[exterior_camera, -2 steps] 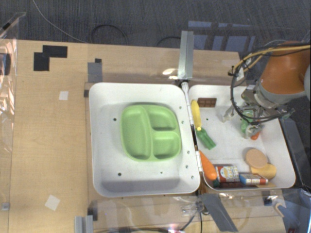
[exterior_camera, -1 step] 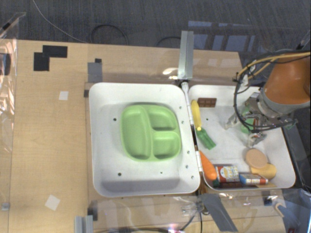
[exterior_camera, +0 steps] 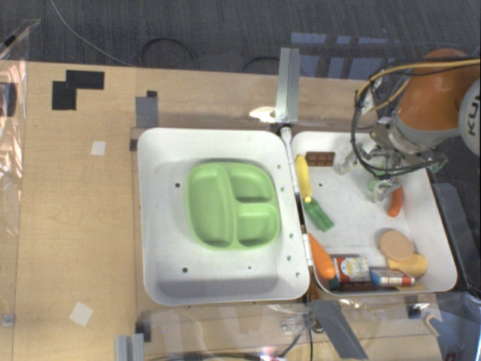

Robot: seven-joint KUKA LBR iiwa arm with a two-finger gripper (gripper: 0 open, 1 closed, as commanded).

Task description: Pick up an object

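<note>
Closest to me, along the near edge of the right bin (exterior_camera: 443, 235), lie a small bottle with a red label (exterior_camera: 352, 268) and a thin tube (exterior_camera: 391, 280) beside it. An orange carrot (exterior_camera: 321, 258) leans in the near left corner, touching the bottle. Just past the tube sit a round tan disc (exterior_camera: 395, 243) and a yellow lump (exterior_camera: 412, 264), pressed together.

A bit farther back, by the wall between the two bins, there is a green block (exterior_camera: 318, 214), and next to it a long yellow piece like a banana (exterior_camera: 303, 176). A brown bar (exterior_camera: 320, 159) lies at the far side.

The left bin (exterior_camera: 161, 277) holds a green tray with three sections (exterior_camera: 232, 204).

Farthest off, the arm hangs over the back right part of the right bin. Its end effector (exterior_camera: 383, 180) is down low, near a little orange-red thing (exterior_camera: 395, 201) that lies on the bin floor just by it. Wires and grey parts cover the tip, so I cannot tell if it is open or closed.

I think the job is not done yet. Every thing I can see rests in a bin, and nothing looks lifted. The orange-red thing seems the one it wants. It must get grabbed and raised.
</note>
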